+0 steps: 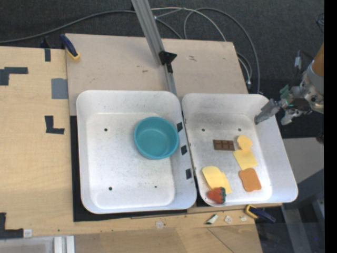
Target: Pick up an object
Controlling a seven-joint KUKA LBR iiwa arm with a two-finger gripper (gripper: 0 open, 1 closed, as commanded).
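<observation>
Small food-like objects lie in the right bin (274, 157), while my gripper (275, 111) hangs at that bin's 2 o'clock edge, holding none of them.

Seen from above, a brown chocolate bar (224, 145) sits near the bin's middle. At its 3 o'clock is a small yellow round piece (244, 142), and just below that a pale yellow slab (245, 158), then an orange slab (250, 179) at 5 o'clock. A second yellow piece (215, 177) lies at 7 o'clock of the bin, touching a red strawberry (216, 195) by the lower rim. My two fingers stand spread apart over the rim, one grey tip pointing inward, with nothing between them. The left bin (97, 141) holds a teal bowl (156, 137), upright, right of its centre. Both bins rest side by side on the wooden bench (31, 115).
</observation>
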